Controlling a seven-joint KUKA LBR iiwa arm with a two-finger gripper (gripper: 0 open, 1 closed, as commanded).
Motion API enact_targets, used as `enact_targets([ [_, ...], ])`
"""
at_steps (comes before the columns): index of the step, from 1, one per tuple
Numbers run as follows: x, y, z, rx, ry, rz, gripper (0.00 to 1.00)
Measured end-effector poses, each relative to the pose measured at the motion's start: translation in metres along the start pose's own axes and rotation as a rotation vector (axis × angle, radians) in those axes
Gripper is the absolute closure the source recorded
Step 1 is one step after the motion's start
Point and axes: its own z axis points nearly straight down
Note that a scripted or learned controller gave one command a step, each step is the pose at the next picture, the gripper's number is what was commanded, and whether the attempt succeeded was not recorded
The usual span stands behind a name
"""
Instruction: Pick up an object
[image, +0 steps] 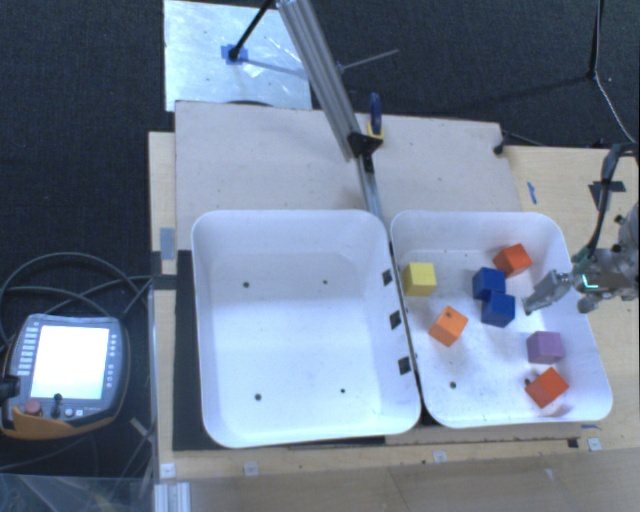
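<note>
In the right bin (575, 395) lie seven blocks: yellow block (419, 278), two orange blocks (448, 325) (512, 259), a third orange block (547, 387), two touching blue blocks (492, 295) and a purple block (544, 346). The gripper (548, 292) hangs at the bin's right side, just right of the blue pair, above the purple one. Nothing sits between its tips; whether it is released or clenched cannot be told. No pick made yet, the whole grasp and lift remain. The left bin (215, 240) lies alongside.

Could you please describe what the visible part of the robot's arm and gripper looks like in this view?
At the right edge, the grey metal two-finger gripper has pale metallic fingers, a small green light glowing on its grey body, and thin dark cables running up behind it.
</note>
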Motion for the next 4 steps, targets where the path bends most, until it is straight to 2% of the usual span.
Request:
enact_targets([
  [1,0.000,0.001,-0.002,-0.004,-0.001,0.000,0.00],
  [3,0.007,-0.007,0.117,0.004,0.002,0.002,0.00],
  [4,0.013,-0.005,0.161,0.003,0.001,0.001,0.00],
])
